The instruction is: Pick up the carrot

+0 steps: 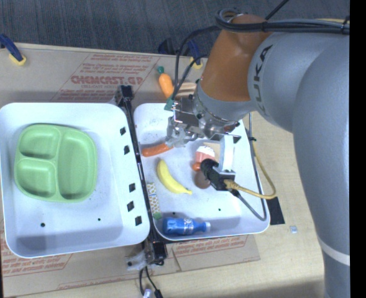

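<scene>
Camera view: KUKA arm reaching into right bin (248, 219), gripper (181, 129) hovering just above carrot (155, 149). Carrot lying on bin floor by divider, just up from banana (172, 178), not lifted. Second carrot-like piece (165, 84) sitting on tabletop beyond bin. Cannot tell gripper's state; wrist hiding it. Judgement: approach looking done; grasp and lift remaining.
</scene>
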Available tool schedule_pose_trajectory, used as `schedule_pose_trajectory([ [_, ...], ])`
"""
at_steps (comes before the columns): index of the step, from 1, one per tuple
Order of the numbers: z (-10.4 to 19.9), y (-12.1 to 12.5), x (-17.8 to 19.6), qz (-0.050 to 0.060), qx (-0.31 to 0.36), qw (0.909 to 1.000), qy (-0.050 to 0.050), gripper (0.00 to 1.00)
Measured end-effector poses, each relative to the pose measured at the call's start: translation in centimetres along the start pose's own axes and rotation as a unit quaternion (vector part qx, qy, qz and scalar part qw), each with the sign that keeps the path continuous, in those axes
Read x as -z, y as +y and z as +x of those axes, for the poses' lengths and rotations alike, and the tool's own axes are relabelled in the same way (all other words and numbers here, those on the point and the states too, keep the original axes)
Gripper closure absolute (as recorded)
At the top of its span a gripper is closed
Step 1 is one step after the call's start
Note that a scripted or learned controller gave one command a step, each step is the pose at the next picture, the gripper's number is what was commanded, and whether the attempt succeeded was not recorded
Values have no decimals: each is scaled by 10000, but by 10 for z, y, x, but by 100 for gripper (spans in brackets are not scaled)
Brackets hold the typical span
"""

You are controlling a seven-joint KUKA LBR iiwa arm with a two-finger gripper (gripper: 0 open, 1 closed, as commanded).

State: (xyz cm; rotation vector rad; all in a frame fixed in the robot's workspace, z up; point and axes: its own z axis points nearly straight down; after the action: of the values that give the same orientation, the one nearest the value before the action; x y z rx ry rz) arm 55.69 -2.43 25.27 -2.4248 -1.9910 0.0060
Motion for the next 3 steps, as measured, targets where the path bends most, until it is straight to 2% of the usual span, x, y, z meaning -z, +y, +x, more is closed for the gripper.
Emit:
schedule_pose_trajectory([
  [1, -30, -46, 10, 1, -634, 9980, 0, 100],
  [2, -113, -60, 52, -14, -1482, 9890, 1, 100],
  [3, -183, -47, 139, -21, -1484, 9889, 2, 100],
])
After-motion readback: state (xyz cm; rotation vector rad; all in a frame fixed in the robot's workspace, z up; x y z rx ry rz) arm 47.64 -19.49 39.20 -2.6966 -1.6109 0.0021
